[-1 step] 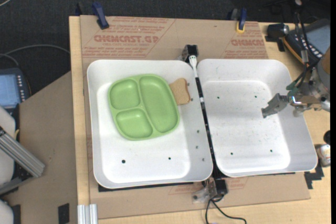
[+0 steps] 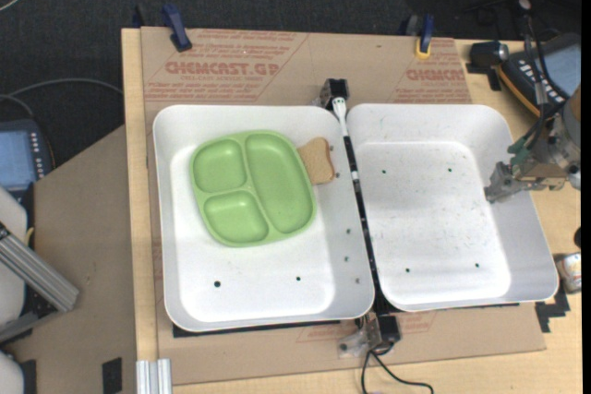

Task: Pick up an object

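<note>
The tool (image 2: 500, 183), grip state unclear, hovers at the right bin's (image 2: 434, 286) edge; the green divided plate (image 2: 251, 187) and brown slice (image 2: 318, 161) sit well apart, risking an empty grab.

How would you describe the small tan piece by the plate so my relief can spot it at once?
Look in the left white bin, where a green divided plate lies in the upper half. At the plate's upper right edge, towards the seam between the two bins, sits the small tan piece. It is flat, roughly rectangular and light brown, the one brown thing against white and green.
</note>
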You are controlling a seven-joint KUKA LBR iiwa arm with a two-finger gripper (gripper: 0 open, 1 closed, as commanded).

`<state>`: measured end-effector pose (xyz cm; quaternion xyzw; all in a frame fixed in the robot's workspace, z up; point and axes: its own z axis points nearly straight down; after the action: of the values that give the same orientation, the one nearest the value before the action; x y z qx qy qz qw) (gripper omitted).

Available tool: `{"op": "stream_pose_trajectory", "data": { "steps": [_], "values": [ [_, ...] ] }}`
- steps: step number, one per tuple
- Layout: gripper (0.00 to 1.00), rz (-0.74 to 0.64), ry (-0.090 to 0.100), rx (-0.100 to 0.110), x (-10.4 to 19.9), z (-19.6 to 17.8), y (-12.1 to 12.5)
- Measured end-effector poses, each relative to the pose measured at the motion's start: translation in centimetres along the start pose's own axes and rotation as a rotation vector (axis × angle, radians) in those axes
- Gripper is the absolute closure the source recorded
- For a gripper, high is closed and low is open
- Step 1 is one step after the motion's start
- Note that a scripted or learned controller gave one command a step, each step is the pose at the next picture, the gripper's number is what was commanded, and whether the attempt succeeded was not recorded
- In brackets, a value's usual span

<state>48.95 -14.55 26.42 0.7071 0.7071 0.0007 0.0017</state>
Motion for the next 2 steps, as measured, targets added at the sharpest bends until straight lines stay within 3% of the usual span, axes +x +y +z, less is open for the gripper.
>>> {"op": "stream_pose_trajectory", "data": {
  "steps": [1, 2],
  "values": [
    [1.0, -0.002, -0.005, -0.014, -1.6, -12.0, 4.6],
    [1.0, -0.003, 0.006, 0.013, 4.0, -5.3, -1.3]
  ]
}}
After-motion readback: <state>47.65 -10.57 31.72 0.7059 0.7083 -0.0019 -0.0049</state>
